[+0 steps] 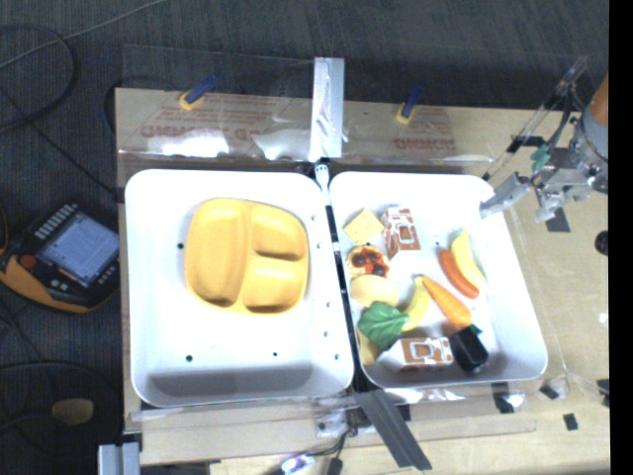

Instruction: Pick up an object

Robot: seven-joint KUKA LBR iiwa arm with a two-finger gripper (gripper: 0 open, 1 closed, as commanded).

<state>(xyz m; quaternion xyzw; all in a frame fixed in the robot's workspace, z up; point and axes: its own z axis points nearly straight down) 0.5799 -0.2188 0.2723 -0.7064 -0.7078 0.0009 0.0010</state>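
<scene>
Right bin (514, 265) has all the pickable stuff, piled toward its 7 o'clock half. The end effector (547, 194) is parked up at 2 o'clock, just off the bin's corner over the desk (574, 295), carrying nothing; can't tell from here how its grip is set.

Honestly the easiest target looks like the carrot (445, 302), lying slantwise near the bin's centre with a bit of room on its 3 o'clock side. Probably hollow toy plastic: light, stiff, kind of slick, and tapered, so I'd pinch across the fat middle rather than the tip. The hot dog (459, 272) just beside it at 1 o'clock would handle the same, rounded and slippery, grab it mid-length.

The leafy green (381, 321) at 8 o'clock looks floppy, could fold. The small boxes (401, 230) are flat, hard to get under.

Left bin (158, 354) holds a yellow tray (245, 253), too wide I'd guess.
</scene>
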